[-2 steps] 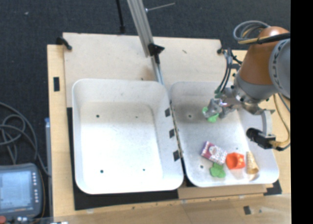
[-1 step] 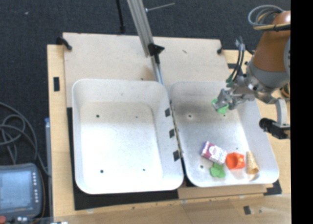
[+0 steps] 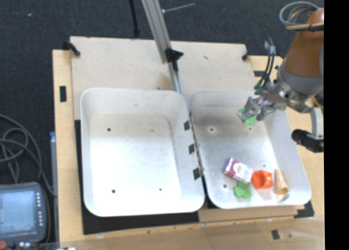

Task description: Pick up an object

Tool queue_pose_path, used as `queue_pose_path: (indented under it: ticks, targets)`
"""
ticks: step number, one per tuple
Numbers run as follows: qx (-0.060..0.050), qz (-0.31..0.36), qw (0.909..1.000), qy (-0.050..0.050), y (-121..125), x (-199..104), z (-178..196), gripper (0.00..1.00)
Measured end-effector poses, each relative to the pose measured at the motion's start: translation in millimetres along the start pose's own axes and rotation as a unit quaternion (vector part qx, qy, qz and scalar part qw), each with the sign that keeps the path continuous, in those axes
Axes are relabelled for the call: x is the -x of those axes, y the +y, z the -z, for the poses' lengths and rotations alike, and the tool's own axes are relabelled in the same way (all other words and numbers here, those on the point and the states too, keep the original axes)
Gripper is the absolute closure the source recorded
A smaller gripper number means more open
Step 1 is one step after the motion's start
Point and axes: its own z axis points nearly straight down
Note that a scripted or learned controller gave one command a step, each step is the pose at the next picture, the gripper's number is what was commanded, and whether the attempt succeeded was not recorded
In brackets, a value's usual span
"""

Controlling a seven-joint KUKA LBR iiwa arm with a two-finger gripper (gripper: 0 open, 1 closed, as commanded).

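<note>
We see two white bins on the bench (image 3: 65, 134): the left bin (image 3: 92, 107) at frame centre-left, the right bin (image 3: 297, 172) at centre-right, their inner walls touching along the middle.

The arm (image 3: 302, 58) enters from the upper right of the frame. Its gripper (image 3: 252, 111) sits over the upper part of the right bin, tilted toward the left. A small green piece (image 3: 246, 115) shows at the fingertips. The jaws appear pinched on it, though the fingers are small and partly blurred, so we note this with some caution. We cannot tell whether the piece is lifted clear of the bin floor.

Other things lie clustered in the lower right corner of the right bin: a pink-and-white carton (image 3: 238, 169), tilted; an orange cup (image 3: 262, 179) just beside it on the right; a tan cone (image 3: 280, 182) right of the cup, near the bin wall; a green lump (image 3: 242, 191) just below the carton.

A metal post (image 3: 155, 17) rises at a slant from behind the bins toward the top of the frame.
</note>
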Motion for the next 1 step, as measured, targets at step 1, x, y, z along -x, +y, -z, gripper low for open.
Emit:
queue_pose_path:
  ticks: [1]
  targets:
    - [-0.001,0.002,1.0000,0.000,15.7,-51.7,-9.5,1.00]
